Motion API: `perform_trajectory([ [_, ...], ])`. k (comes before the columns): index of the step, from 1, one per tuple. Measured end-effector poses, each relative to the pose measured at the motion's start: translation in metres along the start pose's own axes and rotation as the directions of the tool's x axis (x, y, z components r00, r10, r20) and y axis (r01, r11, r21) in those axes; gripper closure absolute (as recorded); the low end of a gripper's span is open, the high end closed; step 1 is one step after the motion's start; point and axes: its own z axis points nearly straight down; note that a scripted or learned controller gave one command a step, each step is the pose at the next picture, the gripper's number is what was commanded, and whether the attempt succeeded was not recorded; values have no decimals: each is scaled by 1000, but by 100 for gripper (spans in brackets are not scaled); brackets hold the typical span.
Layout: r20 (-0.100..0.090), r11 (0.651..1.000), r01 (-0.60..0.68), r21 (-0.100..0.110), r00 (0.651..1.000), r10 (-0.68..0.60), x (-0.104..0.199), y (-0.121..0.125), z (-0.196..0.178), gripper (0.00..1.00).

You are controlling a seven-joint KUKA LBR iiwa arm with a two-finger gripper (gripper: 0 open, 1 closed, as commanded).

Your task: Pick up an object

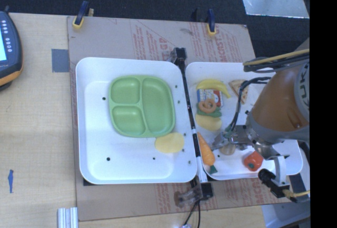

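The gripper (227,142) hovered low over the right bin (274,173), near a carrot (206,152), its state untellable; descent and grasping judged next.

Grey arm (274,132) with broad orange band, black cables looping beside it, metallic end effector (227,140)
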Motion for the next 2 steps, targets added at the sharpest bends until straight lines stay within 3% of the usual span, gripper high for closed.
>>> perform_trajectory([
  [1,1,1000,2,-2,1000,-2,-1,1,-13,100],
  [2,-2,1000,9,-19,1000,-9,70,29,-137,100],
])
